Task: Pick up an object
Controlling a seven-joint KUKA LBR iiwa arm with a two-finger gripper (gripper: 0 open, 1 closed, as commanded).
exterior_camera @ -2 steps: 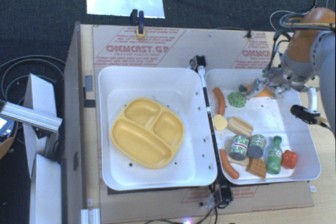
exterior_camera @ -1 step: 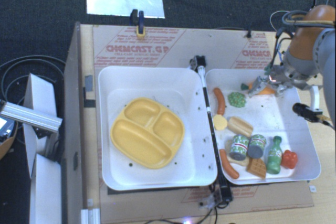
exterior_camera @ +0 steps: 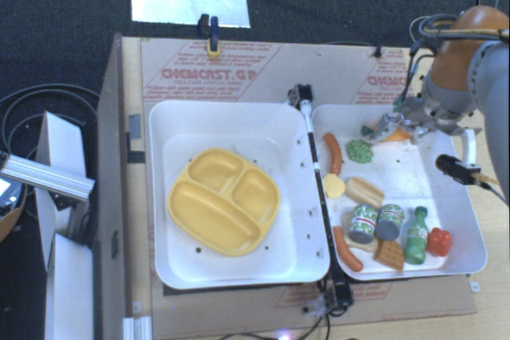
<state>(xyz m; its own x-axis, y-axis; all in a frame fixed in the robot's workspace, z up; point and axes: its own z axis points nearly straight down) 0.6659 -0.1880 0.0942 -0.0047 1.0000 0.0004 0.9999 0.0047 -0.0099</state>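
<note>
Camera view, arm: the grey arm with its orange band comes in at the upper right of the frame, wrist bent down over the far corner of the right bin [exterior_camera: 475, 251].

Gripper: the gripper [exterior_camera: 392, 126] sits low at the upper part of the right bin, beside an orange piece [exterior_camera: 398, 137] and near the green broccoli-like toy [exterior_camera: 359, 151]. Whether anything is between its tips is too small to tell (the jaw state I cannot tell either).

Task objects: all the toy food lies in the right bin. A red sausage [exterior_camera: 334, 153] lies along the left wall; a hot-dog bun [exterior_camera: 364, 191] and a pale yellow disc [exterior_camera: 334, 186] sit mid-bin; two cans [exterior_camera: 377, 222], a green bottle [exterior_camera: 416, 235], a red pepper [exterior_camera: 439, 241], a waffle [exterior_camera: 390, 255] and a second sausage [exterior_camera: 346, 248] crowd the lower part.

Why so placed: judged from the pose, the arm is trying for a piece at the sparse upper end, where neighbours are few.

Left bin: the left bin [exterior_camera: 159, 171] holds a yellow divided plate [exterior_camera: 224, 201], tilted in the frame.

Edges and room: bare floor in the right bin's middle right gives open room; the lower cluster is tight, items touching. The bin wall is close behind the gripper, a likely limit on approach.
</note>
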